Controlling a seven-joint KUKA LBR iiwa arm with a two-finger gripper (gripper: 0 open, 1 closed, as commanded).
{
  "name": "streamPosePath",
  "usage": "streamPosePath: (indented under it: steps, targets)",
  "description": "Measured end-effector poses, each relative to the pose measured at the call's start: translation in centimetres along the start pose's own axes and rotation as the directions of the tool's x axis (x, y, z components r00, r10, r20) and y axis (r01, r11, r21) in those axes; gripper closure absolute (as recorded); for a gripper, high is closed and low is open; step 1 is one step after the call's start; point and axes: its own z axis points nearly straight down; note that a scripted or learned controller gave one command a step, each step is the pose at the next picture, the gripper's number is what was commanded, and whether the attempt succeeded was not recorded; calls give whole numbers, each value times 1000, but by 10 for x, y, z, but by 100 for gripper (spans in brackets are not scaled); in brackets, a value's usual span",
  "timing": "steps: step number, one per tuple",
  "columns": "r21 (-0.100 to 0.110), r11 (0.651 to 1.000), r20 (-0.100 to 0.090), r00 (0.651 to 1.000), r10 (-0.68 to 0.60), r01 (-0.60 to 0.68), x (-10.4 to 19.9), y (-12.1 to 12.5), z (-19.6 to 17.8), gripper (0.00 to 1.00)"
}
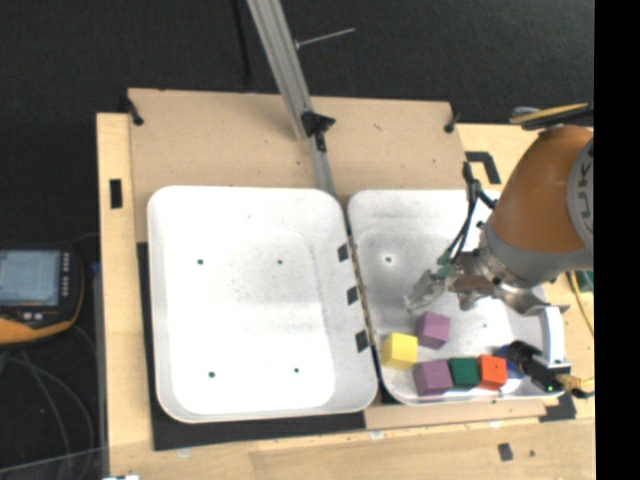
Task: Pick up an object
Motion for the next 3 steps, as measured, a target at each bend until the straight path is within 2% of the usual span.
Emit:
streamPosePath:
  steps: [1, 3]
  targets:
    - [-13, 1000, 4, 1000, -8, 8, 6, -15, 70, 0]
    - [-15, 1000, 6, 1000, 2, -1, 6, -15, 72, 0]
